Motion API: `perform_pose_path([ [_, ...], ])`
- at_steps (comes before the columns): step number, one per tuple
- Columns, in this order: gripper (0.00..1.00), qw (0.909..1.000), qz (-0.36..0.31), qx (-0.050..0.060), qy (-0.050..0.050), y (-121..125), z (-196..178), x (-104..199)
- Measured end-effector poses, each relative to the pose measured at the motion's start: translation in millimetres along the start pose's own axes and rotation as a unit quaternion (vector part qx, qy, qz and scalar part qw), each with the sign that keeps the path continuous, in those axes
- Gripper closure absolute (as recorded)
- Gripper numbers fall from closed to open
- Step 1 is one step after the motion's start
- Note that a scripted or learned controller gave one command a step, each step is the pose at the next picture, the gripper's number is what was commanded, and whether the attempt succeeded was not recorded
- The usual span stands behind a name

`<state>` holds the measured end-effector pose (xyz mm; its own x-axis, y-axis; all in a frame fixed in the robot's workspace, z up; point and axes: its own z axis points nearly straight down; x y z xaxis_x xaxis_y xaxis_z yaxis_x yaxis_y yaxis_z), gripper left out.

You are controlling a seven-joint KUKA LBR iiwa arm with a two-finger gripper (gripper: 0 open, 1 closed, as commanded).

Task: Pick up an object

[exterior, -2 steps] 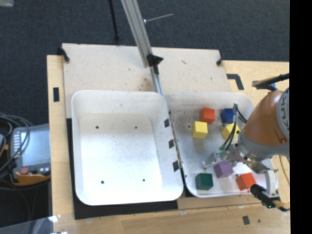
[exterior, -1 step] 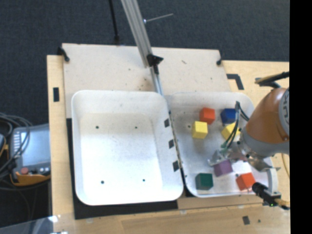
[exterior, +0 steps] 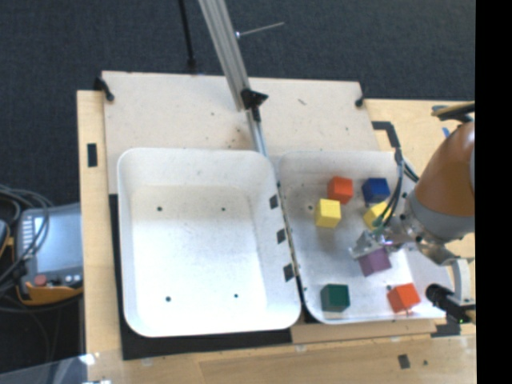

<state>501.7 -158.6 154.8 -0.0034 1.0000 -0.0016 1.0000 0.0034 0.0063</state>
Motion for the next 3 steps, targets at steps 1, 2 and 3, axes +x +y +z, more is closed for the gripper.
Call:
perform_pose_path([
  [1, 1.00, 1.0000, 0.000, 0.000, 0.000, 2, -49, -1],
  [2, 1.00, 1.0000, -0.002, 0.003, 0.001, 16, -45, 51],
  [3, 1.00, 1.0000, -0.003, 0.001, 0.002, 21, -61, 105],
])
